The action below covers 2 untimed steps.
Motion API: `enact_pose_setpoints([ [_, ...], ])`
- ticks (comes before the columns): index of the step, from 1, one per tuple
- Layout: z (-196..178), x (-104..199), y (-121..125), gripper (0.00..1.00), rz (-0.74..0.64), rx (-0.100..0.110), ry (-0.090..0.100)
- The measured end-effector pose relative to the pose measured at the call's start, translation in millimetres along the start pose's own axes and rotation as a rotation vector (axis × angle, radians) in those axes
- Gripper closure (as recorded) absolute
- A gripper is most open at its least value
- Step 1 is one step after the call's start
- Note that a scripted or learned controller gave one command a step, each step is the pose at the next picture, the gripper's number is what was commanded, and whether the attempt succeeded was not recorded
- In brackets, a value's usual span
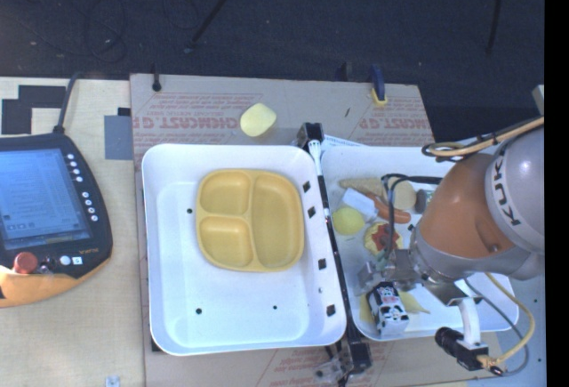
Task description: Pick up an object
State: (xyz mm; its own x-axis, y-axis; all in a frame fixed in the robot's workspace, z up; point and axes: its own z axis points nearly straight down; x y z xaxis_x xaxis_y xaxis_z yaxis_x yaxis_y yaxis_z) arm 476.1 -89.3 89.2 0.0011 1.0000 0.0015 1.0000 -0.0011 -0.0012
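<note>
Jaws low in cluttered right bin

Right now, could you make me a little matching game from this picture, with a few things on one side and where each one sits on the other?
Things:
1. yellow divided plate
2. pale yellow block
3. handheld screen
4. yellow ball

Places:
A. on the cardboard behind the bins
B. in the right bin, near its left wall
C. in the left bin
D. on the bench, left of both bins

Pairs: 1-C, 2-A, 3-D, 4-B
</note>
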Motion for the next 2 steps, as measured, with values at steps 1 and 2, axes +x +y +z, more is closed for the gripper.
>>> enact_pose_setpoints([
  [1,-11,2,1,1.0,0.003,0.001,0.006],
  [2,-103,66,54,1.0,-0.009,-0.008,-0.001],
])
